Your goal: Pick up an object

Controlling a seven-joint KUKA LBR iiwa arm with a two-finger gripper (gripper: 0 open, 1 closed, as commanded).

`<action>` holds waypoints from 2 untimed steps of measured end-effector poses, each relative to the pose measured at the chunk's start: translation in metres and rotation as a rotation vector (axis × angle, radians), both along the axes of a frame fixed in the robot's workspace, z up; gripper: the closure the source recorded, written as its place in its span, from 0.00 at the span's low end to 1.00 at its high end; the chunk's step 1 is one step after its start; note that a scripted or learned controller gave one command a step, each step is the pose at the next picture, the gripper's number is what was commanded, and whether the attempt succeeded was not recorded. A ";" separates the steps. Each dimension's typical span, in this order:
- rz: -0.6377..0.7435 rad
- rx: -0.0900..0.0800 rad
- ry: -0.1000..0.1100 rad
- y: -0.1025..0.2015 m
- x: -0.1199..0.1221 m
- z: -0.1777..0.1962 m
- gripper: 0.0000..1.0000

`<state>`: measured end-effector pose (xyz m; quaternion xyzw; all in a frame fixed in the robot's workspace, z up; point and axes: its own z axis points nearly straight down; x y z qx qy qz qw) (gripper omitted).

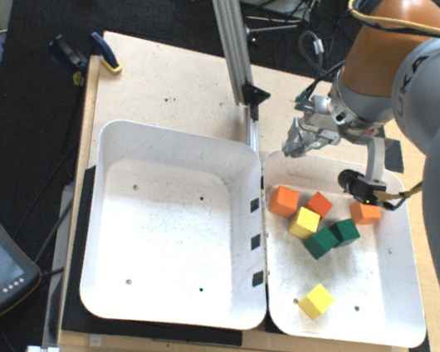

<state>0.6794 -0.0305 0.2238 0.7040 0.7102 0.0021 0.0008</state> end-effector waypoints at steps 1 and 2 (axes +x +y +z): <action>0.000 0.000 0.001 0.052 -0.003 0.012 1.00; -0.001 0.000 0.000 0.106 0.001 0.023 1.00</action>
